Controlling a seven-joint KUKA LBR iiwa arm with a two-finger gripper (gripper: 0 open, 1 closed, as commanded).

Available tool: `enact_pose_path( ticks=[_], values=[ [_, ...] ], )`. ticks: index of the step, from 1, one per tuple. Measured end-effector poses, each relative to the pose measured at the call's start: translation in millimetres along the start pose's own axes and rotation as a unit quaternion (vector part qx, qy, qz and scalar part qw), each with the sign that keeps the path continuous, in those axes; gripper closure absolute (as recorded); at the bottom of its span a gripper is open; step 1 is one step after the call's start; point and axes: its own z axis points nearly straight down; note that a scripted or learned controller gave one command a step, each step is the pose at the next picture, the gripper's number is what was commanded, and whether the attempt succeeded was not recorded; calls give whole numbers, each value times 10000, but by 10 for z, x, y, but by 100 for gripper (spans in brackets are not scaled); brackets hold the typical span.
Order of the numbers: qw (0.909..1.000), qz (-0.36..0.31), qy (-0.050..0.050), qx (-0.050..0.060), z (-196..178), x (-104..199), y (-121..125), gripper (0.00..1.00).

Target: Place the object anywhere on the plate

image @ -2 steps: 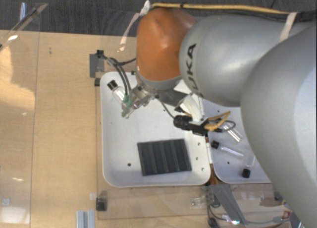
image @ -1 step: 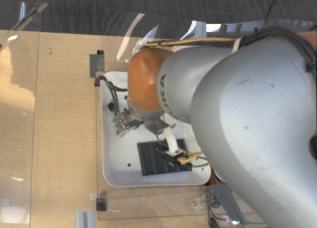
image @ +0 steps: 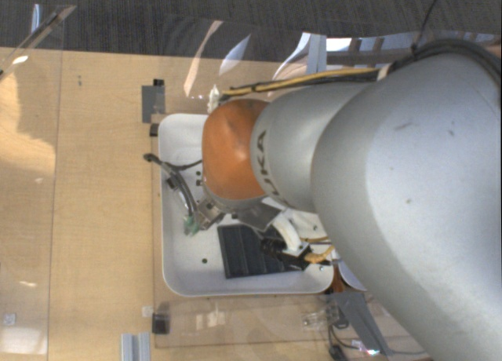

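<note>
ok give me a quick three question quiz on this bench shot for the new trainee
1. True or false: the arm reaches over the white bin.
2. What colour is the band above the arm's wrist?
   A. blue  B. orange  C. green
3. Fill in: the dark ribbed slab lies near the bin's ____ edge in the picture.

Key: 1 true; 2 B; 3 lower
</note>
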Motion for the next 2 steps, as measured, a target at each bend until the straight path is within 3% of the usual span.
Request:
enact_pose_path(
  ticks=[1, 2],
  values=[
    [9953, -968, 59, 35, -1227, -307, -636, 100],
    [9992, -375, 76, 66, -128, -256, 75, 100]
  ],
)
